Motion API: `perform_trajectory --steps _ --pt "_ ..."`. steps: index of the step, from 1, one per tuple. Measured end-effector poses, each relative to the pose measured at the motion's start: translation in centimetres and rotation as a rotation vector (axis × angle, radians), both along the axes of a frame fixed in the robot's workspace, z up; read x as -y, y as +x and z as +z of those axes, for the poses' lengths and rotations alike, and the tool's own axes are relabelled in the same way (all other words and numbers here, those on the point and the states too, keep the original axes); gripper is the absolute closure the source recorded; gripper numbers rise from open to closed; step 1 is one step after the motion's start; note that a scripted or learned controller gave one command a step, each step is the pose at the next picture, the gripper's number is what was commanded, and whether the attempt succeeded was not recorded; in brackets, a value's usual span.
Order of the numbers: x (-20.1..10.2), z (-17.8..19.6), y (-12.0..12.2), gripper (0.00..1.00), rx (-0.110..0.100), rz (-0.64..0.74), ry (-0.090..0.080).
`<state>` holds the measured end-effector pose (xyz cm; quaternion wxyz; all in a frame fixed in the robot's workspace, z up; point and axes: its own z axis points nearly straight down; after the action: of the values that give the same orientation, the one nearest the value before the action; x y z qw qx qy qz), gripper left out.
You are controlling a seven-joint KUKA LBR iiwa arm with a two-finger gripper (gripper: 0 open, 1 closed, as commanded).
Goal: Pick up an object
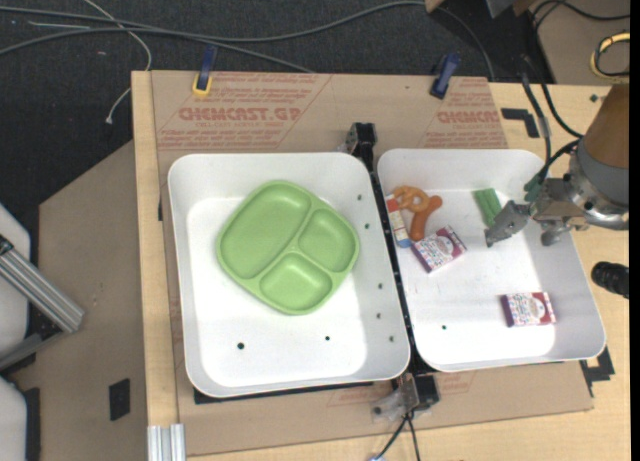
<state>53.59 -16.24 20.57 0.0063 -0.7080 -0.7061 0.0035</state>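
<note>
The right bin [570, 279] holds several small items. An orange twisted toy [415, 203] lies near its left wall, with a purple-and-white packet [437, 249] just below it. A green block [486, 203] sits further right, and a second purple-and-white packet [527, 308] lies toward the front. My gripper [527, 232] hangs over the right half of this bin with its fingers spread and only white bin floor between them. Its left fingertip [500, 231] is just below and right of the green block.
The left bin [190, 249] bears a green divided plate [289, 246]. A black clamp [361, 137] sits between the bins at the back, with blue clips [445, 75] on the cardboard edge. The arm's grey and orange body [610, 164] covers the right bin's far right corner.
</note>
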Motion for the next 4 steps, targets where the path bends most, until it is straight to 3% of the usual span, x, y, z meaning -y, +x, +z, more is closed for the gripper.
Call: perform_trajectory --steps 1,3,4 --pt "0.0 0.6 0.3 0.0 0.013 0.003 -0.003" --pt "-0.4 -9.2 -1.6 0.0 0.007 0.002 -0.001" --pt "-0.4 -12.2 -1.6 0.0 0.009 0.003 -0.001"
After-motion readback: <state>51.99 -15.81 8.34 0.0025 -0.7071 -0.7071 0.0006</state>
